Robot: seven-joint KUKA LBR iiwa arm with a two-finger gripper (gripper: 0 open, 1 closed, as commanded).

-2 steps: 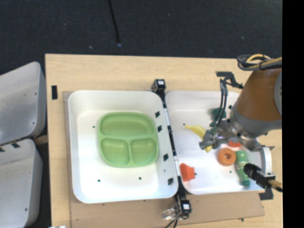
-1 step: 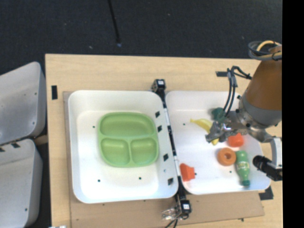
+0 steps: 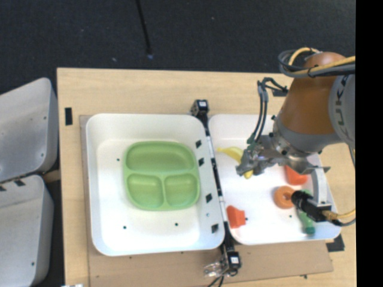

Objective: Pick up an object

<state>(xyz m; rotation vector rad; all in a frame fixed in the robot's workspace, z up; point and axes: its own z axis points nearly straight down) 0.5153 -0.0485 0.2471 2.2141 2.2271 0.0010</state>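
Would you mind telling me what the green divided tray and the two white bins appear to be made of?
The green divided tray looks like moulded plastic, matt to slightly satin: uniform colour, soft rounded compartment edges. The white bins also look like plastic, smooth and faintly glossy, with rounded corners and thin rims, though coated metal cannot be ruled out.

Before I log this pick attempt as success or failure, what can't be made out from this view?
- Gripper: small and blurred in the camera view; jaws' state and any contents unreadable.
- Yellow object: partly hidden behind the gripper.
- Orange-red object: partly covered by the arm.
- Green object: half hidden by a black fitting, too small to identify.
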